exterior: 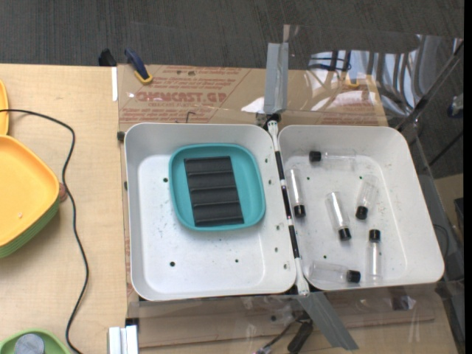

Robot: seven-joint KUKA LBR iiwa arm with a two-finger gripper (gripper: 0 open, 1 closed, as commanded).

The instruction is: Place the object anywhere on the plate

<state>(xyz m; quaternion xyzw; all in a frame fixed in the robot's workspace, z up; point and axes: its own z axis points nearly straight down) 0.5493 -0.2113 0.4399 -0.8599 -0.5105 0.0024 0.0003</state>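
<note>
**Nothing on the plate yet: the objects are all in the right bin**

Left to right:

- Stack of yellow dishes (26, 190) on the bench, well outside both bins. A black cable (72, 198) runs past it. Ignore both; they look like spares, not targets.
- Left bin (147, 257): the teal plate (252, 190) sits up and left of centre, flat. A dark ribbed slab (214, 190) covers most of its floor, so your landing area is that slab plus a thin teal margin.
- Right bin (402, 198): six clear tubes with black caps, lying loose. The nearest tube (295, 190) lies right along the divider, so it's the shortest carry, but the wall probably crowds the grasp. The middle tube (336, 211) lies apart from the others and looks like the easier pick.
- Gripper state (wide, narrow or holding something): you can't tell from this view.

My read is that the pick hasn't started. The tubes will likely roll on release, so aim along the slab's grooves.
</note>
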